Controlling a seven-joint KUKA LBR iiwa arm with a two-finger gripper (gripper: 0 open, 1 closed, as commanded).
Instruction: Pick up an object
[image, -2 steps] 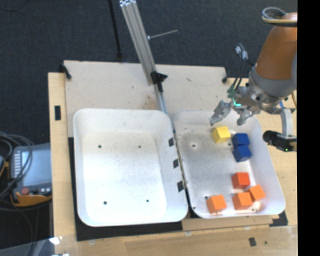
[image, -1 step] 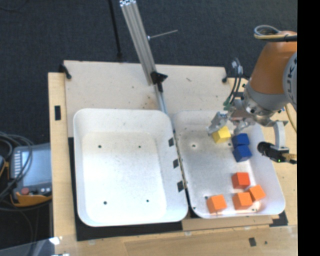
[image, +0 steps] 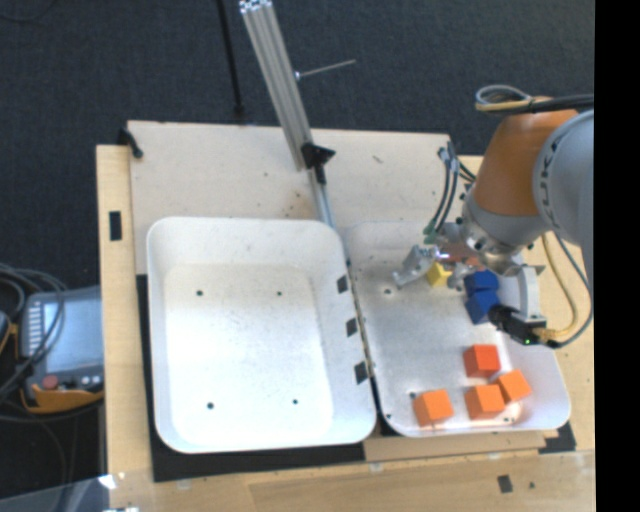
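Orange blocks (image: 483, 360) in right bin (image: 400, 330)

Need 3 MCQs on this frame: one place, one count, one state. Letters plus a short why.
1. Where do the orange blocks lie?
A. Left bin
B. Right bin
C. On the bench outside the bins

2. How many orange blocks are there?
A. Two
B. Four
C. Six

3. How do the orange blocks stand to the gripper?
A. One is lifted clear of the bin
B. All rest on the bin floor, apart from the gripper
C. All are stacked in one tower

Key:
1 B, they sit in the near right corner of the right bin.
2 B, four orange blocks show, clustered near that corner.
3 B, the gripper is above the far part of the right bin, by a yellow block and a blue block, and the orange ones lie flat closer to the camera.
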